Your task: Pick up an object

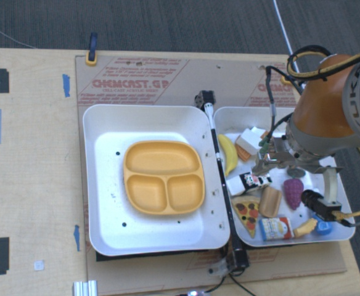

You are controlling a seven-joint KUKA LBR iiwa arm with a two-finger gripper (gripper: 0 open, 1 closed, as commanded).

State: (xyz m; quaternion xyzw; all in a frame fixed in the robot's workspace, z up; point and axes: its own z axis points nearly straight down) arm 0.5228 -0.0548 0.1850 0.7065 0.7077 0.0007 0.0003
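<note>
The right bin (346,224) holds several toy foods: a yellow banana (228,153), a white and orange block (248,142), a small black and white item (252,180), a pizza slice (248,213), a brown bread piece (270,201), purple grapes (293,192) and a printed carton (274,228). My gripper (281,163) hangs over the middle of this bin, just above the grapes and the bread and right of the white and orange block. Nothing is visibly held in it.
The left bin (100,184) carries a yellow divided plate (163,176). A black clamp (204,97) sits at the top of the wall between the bins. A small yellow piece (305,228) and a blue piece (325,228) lie by the right bin's front edge.
</note>
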